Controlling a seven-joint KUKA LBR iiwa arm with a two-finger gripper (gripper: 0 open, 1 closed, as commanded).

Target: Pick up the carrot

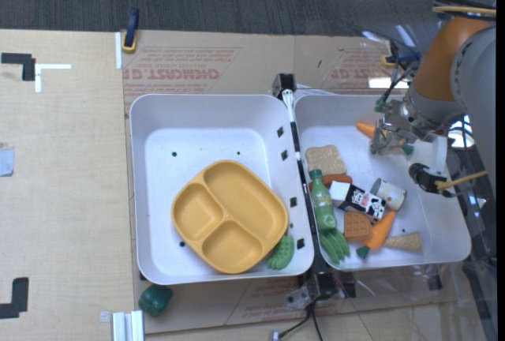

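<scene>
Though blurred, tapered orange carrot (379,230)

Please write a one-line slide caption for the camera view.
Gripper hovers in the right bin beside an orange piece, far from the carrot.

Two smooth white plastic bins (150,197) sit on a matt brown cardboard sheet (237,63) over pale wood-look bench top (55,197). In the left bin, a matt yellow plastic divided plate (229,215); right of it, a glossy green bottle (321,201) and a smooth orange plastic carrot (379,230).
</scene>
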